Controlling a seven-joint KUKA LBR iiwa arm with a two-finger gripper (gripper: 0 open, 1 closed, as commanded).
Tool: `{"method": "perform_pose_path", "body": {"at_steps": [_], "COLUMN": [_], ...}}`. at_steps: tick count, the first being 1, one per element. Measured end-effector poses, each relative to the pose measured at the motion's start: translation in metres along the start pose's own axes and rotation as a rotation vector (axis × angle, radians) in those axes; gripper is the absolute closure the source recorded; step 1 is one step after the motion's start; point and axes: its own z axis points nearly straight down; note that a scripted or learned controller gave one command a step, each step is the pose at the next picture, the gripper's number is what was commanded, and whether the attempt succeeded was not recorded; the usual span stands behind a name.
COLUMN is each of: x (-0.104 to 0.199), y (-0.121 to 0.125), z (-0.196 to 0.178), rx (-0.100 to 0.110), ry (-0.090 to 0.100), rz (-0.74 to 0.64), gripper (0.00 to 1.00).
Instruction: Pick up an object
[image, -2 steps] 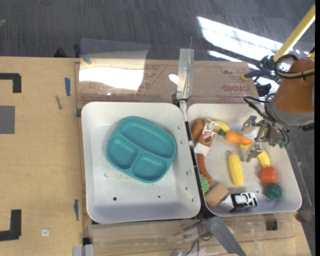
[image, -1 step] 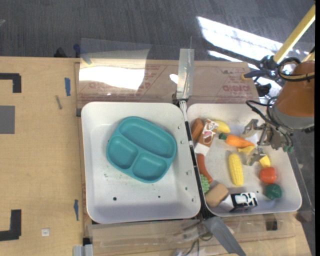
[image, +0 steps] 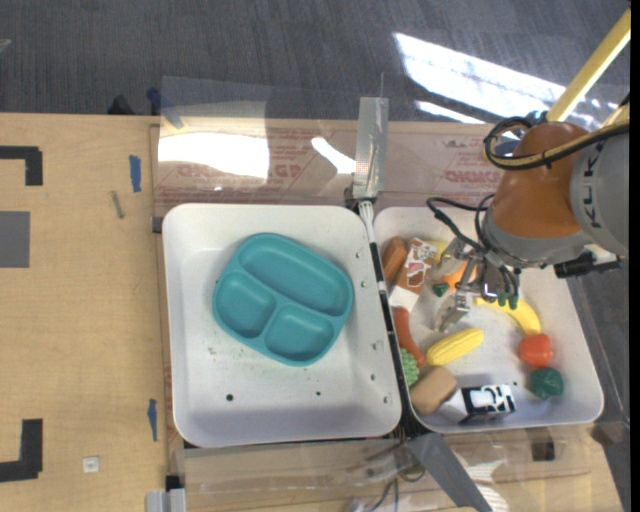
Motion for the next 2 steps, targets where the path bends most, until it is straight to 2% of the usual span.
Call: {"method": "perform_pose_path", "body": {"at_steps": [1,2], "x": [-0.043,-0.05], "y": [0.006,0.009], "z": [-0.002,-0.015], "rx": [0.01,0.008], "ry": [0.035,-0.004], "rz": [0.011,0.01], "gripper": [0.0,1.0]}}
